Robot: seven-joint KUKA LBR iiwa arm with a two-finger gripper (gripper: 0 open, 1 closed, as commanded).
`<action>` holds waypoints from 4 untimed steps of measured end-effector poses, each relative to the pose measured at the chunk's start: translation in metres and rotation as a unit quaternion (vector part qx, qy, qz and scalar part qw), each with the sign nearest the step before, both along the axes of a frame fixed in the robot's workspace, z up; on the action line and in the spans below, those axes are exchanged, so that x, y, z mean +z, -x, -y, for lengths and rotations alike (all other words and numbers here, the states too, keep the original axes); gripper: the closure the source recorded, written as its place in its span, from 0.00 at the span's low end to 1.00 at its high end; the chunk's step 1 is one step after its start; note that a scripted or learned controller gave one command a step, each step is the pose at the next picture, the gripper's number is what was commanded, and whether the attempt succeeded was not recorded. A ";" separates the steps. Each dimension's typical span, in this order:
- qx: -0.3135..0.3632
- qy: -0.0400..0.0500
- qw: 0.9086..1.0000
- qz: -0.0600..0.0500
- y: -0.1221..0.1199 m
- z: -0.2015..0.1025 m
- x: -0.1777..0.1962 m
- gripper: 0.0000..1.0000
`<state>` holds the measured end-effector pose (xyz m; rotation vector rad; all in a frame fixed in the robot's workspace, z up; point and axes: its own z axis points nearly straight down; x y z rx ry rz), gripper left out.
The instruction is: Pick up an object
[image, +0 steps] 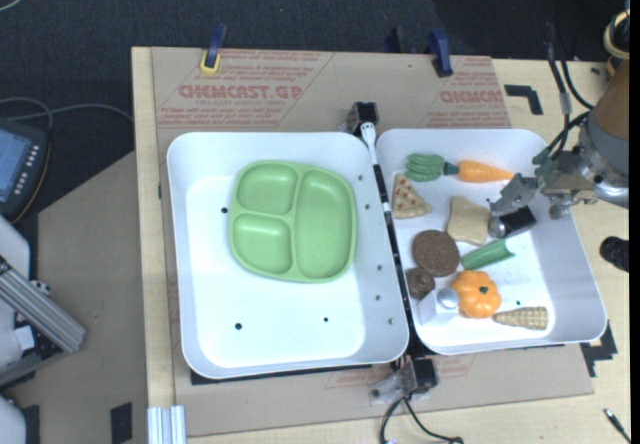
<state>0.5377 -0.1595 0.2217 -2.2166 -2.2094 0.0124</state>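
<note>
A desk [300, 82] covered with brown printed cardboard carries two shallow white bins side by side. The left white bin [200, 262] holds one thing, a pale green plastic plate with three compartments [295, 220], lying flat near its middle.

The right white bin [570, 272] holds a scatter of toy food, the likely choices for the pick. At the far side lies an orange plastic carrot with a green leafy top [455, 169]. Just left of centre is a tan pizza-slice wedge [405, 196], and beside it a pale cream block like a piece of bread or cheese [467, 220]. Nearer sits a round brown cookie-like disc [436, 251], with a smaller brown lump [419, 282] below it. A green pepper-shaped piece [488, 254] lies just above a small orange pumpkin [476, 293]. A tan waffle cone [522, 317] lies at the near edge.

The grey arm reaches in from the right. Its end effector [510, 211] hangs low over the right bin, just beside the cream block and above the green piece, seemingly lining up a grasp. Its fingers look parted, with nothing visible between them.
</note>
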 end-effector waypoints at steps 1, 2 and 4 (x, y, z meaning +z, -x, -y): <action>0.002 0.001 1.000 0.007 -0.003 0.000 0.007 0.00; 0.002 0.000 1.000 0.004 -0.002 0.003 -0.036 0.00; 0.002 0.000 1.000 0.005 -0.001 0.000 -0.131 0.00</action>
